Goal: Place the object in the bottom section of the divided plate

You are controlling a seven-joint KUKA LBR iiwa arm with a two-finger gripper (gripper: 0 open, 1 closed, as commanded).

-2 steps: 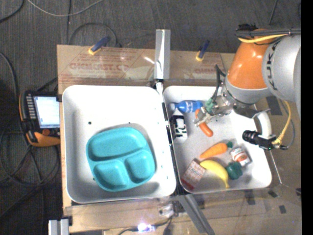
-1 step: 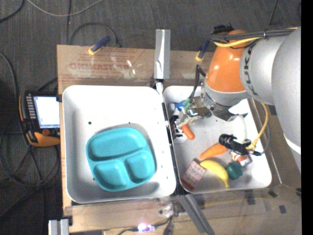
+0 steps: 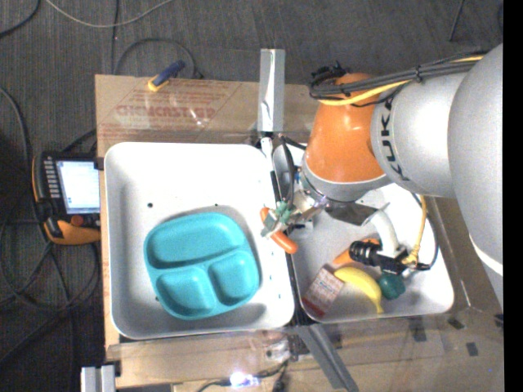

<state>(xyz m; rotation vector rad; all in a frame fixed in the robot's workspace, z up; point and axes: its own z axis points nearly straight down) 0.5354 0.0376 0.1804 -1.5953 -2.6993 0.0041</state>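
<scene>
Carrot-like orange object [image 3: 281,233] with a green bit on it hangs over the wall between the two bins, right where the gripper [image 3: 288,216] reaches; whether the jaws pinch it, or how wide they stand, cannot be told from this angle. The turquoise divided plate [image 3: 202,263], smooth moulded plastic with three rounded hollows, lies in the left bin [image 3: 131,178]. The right bin [image 3: 433,292] holds a banana [image 3: 362,285] and a small labelled packet [image 3: 323,290].

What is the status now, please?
Gripper over wall between bins, near an orange object. Divided plate in left bin, sections bare. Banana in right bin.
</scene>
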